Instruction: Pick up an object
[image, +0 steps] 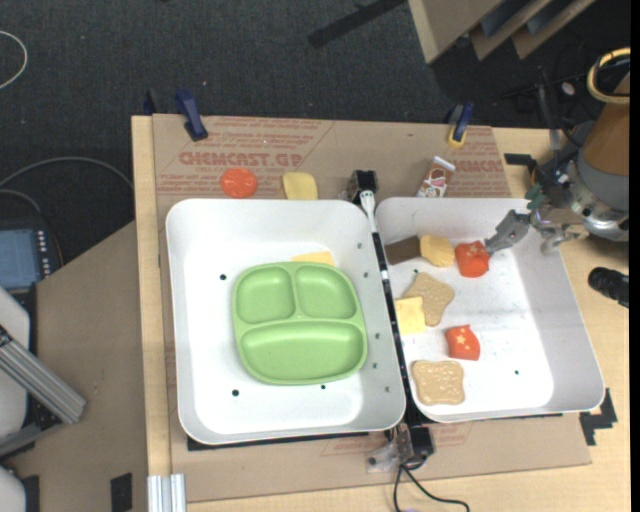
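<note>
My gripper (521, 238) hovers over the far right part of the right bin (560, 330), its fingers apart with nothing between them. One grey fingertip (499, 238) is just right of a red round toy (473, 259). Left of that toy lie a yellow cheese wedge (436, 250) and a brown block (402, 250). Nearer the middle of the bin are a tan bread slice (432, 295), a yellow square (410, 314), a small red piece (462, 342) and a toast slice (438, 381).
The left bin (200, 250) holds a green divided plate (298, 322) with a yellow piece (313, 258) behind it. On the cardboard beyond the bins lie an orange disc (238, 182), a yellow lump (299, 185) and a small carton (436, 178).
</note>
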